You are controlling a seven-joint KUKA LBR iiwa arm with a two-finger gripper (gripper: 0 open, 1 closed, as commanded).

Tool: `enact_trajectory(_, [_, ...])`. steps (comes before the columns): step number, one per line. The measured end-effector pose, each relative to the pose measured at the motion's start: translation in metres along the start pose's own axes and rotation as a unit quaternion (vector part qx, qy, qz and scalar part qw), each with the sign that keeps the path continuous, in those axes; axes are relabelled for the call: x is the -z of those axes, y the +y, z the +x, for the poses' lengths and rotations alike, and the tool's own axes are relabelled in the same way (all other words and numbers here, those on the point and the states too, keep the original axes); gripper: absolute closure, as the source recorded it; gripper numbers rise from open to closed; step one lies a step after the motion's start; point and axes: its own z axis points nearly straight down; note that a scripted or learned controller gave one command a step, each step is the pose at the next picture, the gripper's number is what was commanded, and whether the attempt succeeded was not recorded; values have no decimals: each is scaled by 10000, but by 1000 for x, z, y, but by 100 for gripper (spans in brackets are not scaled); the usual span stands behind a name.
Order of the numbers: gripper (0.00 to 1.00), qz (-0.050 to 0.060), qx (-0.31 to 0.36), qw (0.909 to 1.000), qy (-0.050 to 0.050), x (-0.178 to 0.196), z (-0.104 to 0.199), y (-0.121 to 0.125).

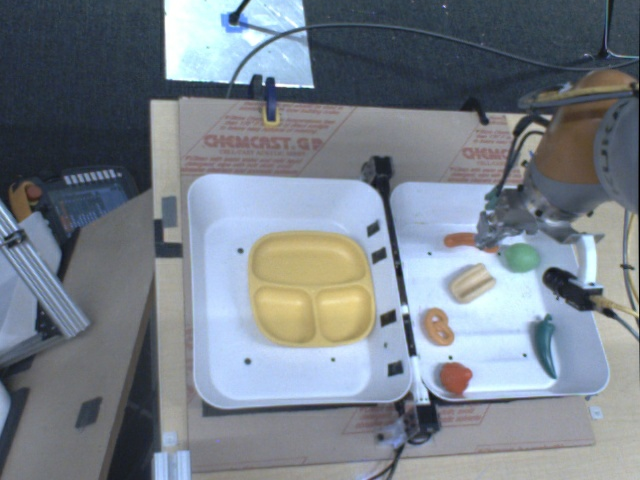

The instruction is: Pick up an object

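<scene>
The right bin (580, 368) holds several toy foods. An orange carrot-like piece (459, 239) lies at its upper left, with a green ball (520, 258) to its right. A tan bun (472, 283) sits mid-bin, an orange pretzel (437, 326) below it, a red tomato (455, 378) at the front, and a dark green pepper (545, 345) at the front right. My gripper (491, 232) hangs low over the right end of the orange piece, just left of the green ball. Nothing is seen held in it.
The left bin (215, 268) holds a yellow divided tray (308, 286). A black divider with clips (390, 268) runs between the two bins. The arm (585, 158) comes in over the right bin's far right corner.
</scene>
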Motion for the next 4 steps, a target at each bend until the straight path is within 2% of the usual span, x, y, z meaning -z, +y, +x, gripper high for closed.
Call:
enact_trajectory(1, [100, 0, 1, 10000, -1, 51, 3, -8])
enact_trajectory(2, [100, 3, 4, 10000, -1, 79, 3, -6])
enact_trajectory(3, [100, 18, 21, 10000, 9, 90, 54, -13])
enact_trajectory(4, [100, 22, 26, 10000, 15, 79, 108, -18])
